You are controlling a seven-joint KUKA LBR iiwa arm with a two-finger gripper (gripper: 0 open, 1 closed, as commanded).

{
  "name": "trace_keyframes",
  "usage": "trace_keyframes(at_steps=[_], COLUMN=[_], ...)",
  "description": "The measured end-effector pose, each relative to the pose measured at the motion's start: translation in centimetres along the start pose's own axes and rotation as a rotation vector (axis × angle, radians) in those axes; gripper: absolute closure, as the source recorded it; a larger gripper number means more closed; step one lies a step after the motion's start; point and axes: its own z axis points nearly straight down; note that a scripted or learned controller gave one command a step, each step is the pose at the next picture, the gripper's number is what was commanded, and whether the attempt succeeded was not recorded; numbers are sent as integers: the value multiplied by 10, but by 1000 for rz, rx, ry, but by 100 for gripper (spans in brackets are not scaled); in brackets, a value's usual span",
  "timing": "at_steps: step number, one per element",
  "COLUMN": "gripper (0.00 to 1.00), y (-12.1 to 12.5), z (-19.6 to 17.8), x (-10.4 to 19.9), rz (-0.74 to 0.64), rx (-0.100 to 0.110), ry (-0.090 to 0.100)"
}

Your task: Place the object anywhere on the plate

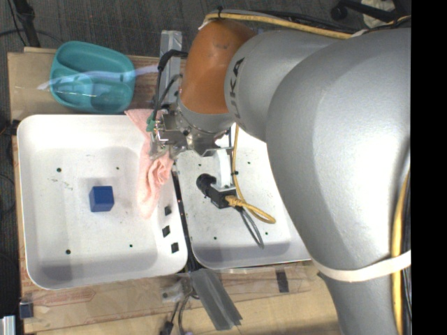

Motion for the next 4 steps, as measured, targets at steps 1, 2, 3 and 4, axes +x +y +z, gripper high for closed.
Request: trace_keyframes(at_steps=[1, 2, 3, 4], gripper=[100, 100, 100, 100], y=[14, 61, 59, 14], z=[11, -1, -74, -37], x=[94, 5, -27, 45], rz=[-113, -94, -35, -166], rx=[-1, -3, -4, 1], ry=[0, 0, 1, 0])
